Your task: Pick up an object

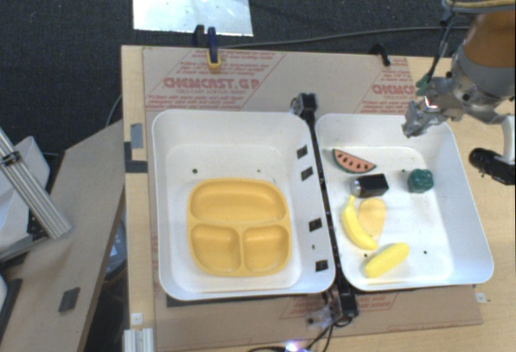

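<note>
While claw (415, 123) grip state unclear | glossy curved banana (355, 226) | wedge-shaped watermelon slice (354, 159) | moulded yellow tray (239, 225)

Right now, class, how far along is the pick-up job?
Done: nothing yet looks picked. The watermelon slice, black block, green lump, banana and lemon all lie in the right bin. In hand: the gripper sits above that bin's far rim, with nothing seen in it. Left: go down to one object, grasp and lift.
</note>
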Action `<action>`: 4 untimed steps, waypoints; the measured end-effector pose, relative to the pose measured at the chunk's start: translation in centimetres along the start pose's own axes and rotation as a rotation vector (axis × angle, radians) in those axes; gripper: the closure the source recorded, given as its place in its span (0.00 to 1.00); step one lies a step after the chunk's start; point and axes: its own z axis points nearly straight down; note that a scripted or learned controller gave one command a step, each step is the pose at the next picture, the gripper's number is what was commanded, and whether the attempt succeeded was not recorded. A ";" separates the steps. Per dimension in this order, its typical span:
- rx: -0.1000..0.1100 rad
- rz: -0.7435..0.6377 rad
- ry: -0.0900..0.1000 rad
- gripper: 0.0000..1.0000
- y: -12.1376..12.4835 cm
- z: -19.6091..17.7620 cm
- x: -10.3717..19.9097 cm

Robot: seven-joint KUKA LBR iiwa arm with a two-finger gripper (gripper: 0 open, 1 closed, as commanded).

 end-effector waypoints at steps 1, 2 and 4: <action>0.002 -0.001 0.000 1.00 0.4 0.9 5.2; 0.003 -0.001 0.001 1.00 -0.7 1.9 9.3; 0.004 -0.005 0.002 1.00 -2.6 3.9 20.8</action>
